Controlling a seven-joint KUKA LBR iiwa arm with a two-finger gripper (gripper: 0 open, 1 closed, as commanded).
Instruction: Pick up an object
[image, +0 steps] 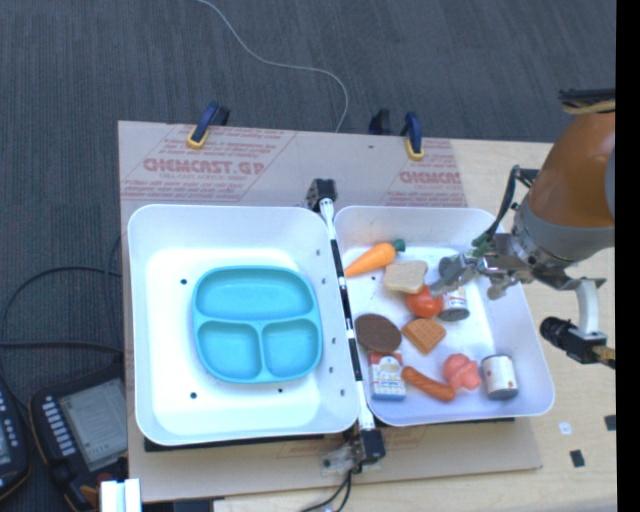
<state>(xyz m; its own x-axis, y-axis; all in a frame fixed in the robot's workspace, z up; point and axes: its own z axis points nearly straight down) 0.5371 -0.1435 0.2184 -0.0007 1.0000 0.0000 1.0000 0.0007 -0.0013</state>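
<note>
Two white bins sit side by side on a cardboard-covered surface; the right bin holds a jumble of toy foods. Jaws hang low over a small can beside the tomato; their state cannot be told. Approach step, nothing lifted. Next move likely needs a final descent and closing. Grey carpet surrounds; blue tray occupies the left bin.
</note>
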